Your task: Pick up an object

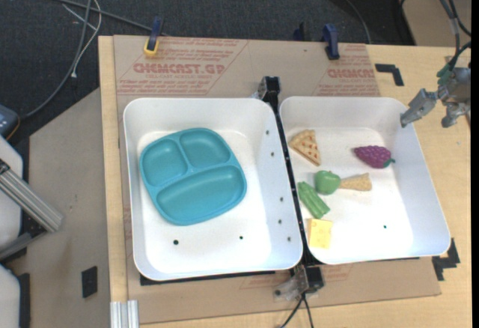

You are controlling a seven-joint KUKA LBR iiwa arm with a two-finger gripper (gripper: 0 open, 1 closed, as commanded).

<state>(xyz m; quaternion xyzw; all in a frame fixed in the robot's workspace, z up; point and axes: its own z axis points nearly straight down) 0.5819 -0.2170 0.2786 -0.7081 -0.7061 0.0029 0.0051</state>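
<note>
The right bin (419,192) holds several toy foods: a pizza slice (304,145), a purple bunch of grapes (373,156), a green apple (326,182), a tan wedge (357,183) touching it, a green pickle (314,200) and a yellow cheese block (319,233). My gripper (432,114) hangs over the bin's far right corner, above and to the right of the grapes. Its fingers (414,109) are spread open with nothing between them.
The left bin (142,244) holds a teal divided plate (194,174). A black divider (283,162) runs between the two bins. Clamps (329,42) hold the cardboard sheet at the bench's far edge. Cables lie on the floor beyond.
</note>
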